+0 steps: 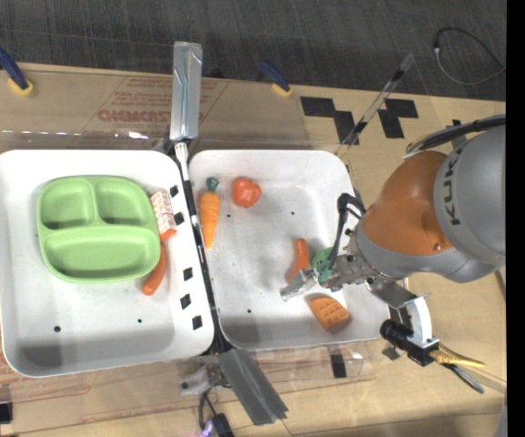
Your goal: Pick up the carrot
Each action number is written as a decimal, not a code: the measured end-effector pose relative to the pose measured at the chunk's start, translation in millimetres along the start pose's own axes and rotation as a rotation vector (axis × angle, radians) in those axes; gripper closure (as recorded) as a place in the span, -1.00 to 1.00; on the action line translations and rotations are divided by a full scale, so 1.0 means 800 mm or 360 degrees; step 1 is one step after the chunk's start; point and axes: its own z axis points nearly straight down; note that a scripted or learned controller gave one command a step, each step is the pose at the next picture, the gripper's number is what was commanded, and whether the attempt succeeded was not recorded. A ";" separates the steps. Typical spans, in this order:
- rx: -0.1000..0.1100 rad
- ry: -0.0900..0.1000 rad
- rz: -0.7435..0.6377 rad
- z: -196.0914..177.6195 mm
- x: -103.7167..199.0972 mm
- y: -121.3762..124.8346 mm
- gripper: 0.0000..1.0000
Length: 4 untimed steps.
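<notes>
The carrot is orange and tapered, with a small green top pointing to the far side. It lies in the right bin, close against that bin's left wall. My gripper hangs low over the right part of the same bin, well to the right of the carrot and nearer the front. It sits between a small orange-red stick and an orange waffle-like piece. A green item shows right beside the wrist. Nothing can be seen held in the gripper.
A red tomato lies just right of the carrot's top. The left bin holds a green divided plate, a small pink-and-white block and a red-orange sausage. A ridge divides the bins.
</notes>
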 end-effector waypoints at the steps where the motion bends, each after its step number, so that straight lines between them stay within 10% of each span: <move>1: -0.0009 -0.0004 0.0028 -0.072 -0.045 0.167 -1.00; 2: -0.0006 -0.0004 0.0103 -0.071 -0.074 0.217 -1.00; 3: -0.0003 -0.0002 0.0345 -0.130 -0.034 0.172 -1.00; 4: -0.0006 -0.0003 0.0654 -0.017 -0.027 0.110 -1.00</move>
